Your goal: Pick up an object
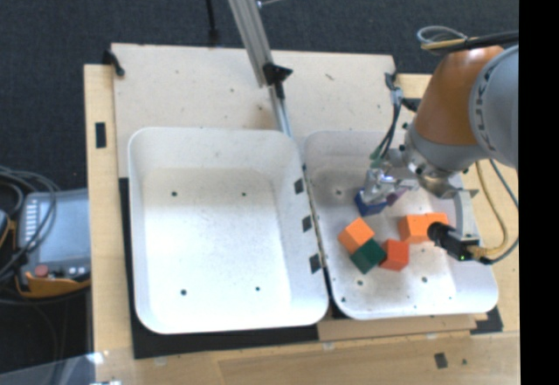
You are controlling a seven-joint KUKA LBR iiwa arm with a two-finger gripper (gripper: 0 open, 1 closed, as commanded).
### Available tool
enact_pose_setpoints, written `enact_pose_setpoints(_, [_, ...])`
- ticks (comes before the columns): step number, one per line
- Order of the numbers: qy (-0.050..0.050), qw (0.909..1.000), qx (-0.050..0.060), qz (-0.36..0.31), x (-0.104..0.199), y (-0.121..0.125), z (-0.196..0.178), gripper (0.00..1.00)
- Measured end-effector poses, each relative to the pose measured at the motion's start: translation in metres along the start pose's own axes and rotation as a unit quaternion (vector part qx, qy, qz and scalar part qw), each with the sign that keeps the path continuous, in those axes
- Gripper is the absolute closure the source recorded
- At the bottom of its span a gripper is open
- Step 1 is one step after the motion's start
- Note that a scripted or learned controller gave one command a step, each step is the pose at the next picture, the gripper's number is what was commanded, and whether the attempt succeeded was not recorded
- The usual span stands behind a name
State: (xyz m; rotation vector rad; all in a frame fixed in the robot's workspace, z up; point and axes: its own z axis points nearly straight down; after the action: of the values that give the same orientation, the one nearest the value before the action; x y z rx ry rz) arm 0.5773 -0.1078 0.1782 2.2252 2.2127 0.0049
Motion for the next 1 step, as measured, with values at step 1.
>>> enact_pose_setpoints(1, [0.000, 1.0000, 0.000, -0.004, 0.0025, -0.0015, -0.0633, 1.00])
